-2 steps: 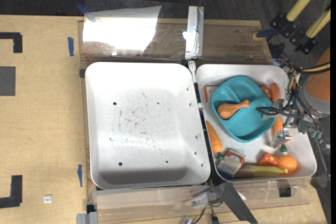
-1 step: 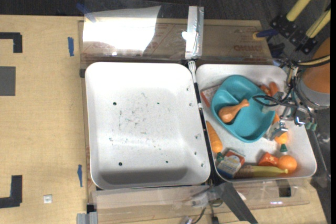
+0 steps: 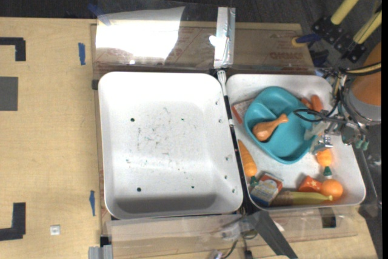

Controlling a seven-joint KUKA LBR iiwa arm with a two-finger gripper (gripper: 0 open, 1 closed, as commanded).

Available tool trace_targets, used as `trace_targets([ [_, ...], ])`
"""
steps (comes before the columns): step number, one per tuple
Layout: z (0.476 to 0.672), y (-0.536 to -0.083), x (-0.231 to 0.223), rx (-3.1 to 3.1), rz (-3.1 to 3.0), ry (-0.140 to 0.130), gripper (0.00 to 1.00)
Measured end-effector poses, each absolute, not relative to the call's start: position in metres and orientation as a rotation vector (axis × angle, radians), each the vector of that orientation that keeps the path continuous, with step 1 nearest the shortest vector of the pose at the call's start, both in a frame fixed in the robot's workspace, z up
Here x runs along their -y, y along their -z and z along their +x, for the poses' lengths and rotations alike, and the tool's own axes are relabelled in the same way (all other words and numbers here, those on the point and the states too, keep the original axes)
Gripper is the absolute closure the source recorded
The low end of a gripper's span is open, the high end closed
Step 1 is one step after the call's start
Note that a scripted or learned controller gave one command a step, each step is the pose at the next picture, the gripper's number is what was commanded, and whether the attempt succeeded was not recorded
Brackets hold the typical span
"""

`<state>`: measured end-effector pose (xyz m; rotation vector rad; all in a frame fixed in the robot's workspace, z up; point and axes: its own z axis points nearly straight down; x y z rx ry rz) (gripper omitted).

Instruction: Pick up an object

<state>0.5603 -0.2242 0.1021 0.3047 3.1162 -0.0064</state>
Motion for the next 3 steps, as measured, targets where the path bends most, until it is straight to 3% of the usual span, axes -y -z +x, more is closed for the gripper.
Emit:
trace_targets([
  [1,0.49,-0.096,0.204,-3.109,-0.004,0.01,1.0],
  [2,0.568,-0.088,0.202,-3.089,0.548,-0.007,1.0],
  [3,0.566,-0.096,0.199,-3.1,0.543,-0.011,1.0],
])
